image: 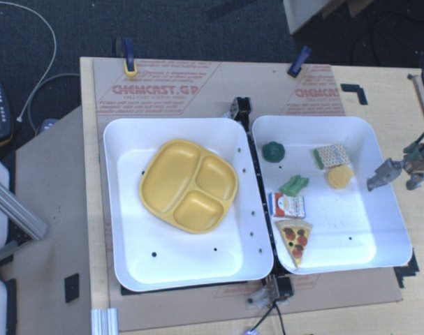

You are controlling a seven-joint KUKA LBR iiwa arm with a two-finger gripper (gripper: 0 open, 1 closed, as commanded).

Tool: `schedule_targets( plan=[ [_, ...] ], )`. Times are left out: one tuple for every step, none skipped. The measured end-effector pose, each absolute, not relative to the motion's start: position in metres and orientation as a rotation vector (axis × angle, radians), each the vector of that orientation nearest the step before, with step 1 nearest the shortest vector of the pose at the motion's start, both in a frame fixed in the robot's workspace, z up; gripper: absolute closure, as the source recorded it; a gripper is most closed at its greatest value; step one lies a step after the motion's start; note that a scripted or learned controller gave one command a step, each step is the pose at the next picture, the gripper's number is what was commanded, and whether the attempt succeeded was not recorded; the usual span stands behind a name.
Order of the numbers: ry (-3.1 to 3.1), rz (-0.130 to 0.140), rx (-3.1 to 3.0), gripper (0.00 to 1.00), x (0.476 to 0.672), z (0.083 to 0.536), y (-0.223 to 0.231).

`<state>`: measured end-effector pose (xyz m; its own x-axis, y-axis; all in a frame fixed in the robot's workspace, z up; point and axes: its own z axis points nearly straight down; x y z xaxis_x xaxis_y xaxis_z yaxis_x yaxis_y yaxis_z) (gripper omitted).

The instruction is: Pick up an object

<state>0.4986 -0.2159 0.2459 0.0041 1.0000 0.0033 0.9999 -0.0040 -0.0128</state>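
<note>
Hovering over the right bin's [379, 142] right rim, the gripper [397, 175] seems spread and empty, though it is small and blurred, with the nearest object, a yellow round toy [339, 176], lying just to its left.

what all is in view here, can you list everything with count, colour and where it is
bins: 2, white, side by side on the bench
divided plate: 1, yellow, middle of the left bin
round toy: 1, dark green, top left of the right bin
leafy toy: 1, green, left part of the right bin, below the round toy
small carton: 1, red and white, just below the leafy toy
pizza slice toy: 1, yellow with red spots, bottom left of the right bin
speckled block: 1, pale with a green edge, upper middle of the right bin
yellow round toy: 1, yellow, just below the block
clamps: 2, blue, top edge of the board
gripper: 1, grey, over the right bin's right rim
</note>
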Motion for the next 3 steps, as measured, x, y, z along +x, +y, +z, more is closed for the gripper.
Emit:
schedule_targets(
  plan=[
    [-2.221,0.002,-2.220,0.00,0.501,0.252,-0.215],
    [-2.216,0.005,-2.217,0.00,0.496,0.206,-0.212],
    [-2.216,0.005,-2.217,0.00,0.500,0.152,-0.221]
  ],
)
